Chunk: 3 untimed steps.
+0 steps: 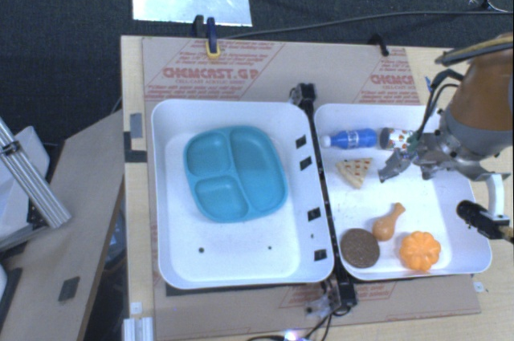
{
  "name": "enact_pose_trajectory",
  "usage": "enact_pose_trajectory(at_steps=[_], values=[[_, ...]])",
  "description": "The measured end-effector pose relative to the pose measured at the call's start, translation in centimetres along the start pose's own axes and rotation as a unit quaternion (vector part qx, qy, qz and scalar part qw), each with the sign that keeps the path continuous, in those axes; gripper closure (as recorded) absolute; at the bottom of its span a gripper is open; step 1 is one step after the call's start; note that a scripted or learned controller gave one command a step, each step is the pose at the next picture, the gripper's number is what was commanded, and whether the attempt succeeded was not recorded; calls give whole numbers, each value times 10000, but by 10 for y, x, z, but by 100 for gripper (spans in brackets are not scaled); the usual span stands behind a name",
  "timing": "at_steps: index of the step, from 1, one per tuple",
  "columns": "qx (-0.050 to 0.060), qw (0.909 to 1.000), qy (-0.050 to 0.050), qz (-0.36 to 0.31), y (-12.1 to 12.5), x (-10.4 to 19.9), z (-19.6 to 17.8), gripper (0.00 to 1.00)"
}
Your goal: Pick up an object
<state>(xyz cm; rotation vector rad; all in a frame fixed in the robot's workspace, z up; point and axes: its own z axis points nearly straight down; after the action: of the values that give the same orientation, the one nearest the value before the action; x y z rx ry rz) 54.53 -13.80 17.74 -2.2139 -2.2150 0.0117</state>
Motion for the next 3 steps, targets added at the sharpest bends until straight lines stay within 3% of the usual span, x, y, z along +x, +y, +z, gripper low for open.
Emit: enact_pose_trajectory(at_steps=[1, 3], values=[[-67, 10000, -11, -14, 3, 0, -7, 0], [-49, 10000, -4, -5, 7, -1, 87, 0]])
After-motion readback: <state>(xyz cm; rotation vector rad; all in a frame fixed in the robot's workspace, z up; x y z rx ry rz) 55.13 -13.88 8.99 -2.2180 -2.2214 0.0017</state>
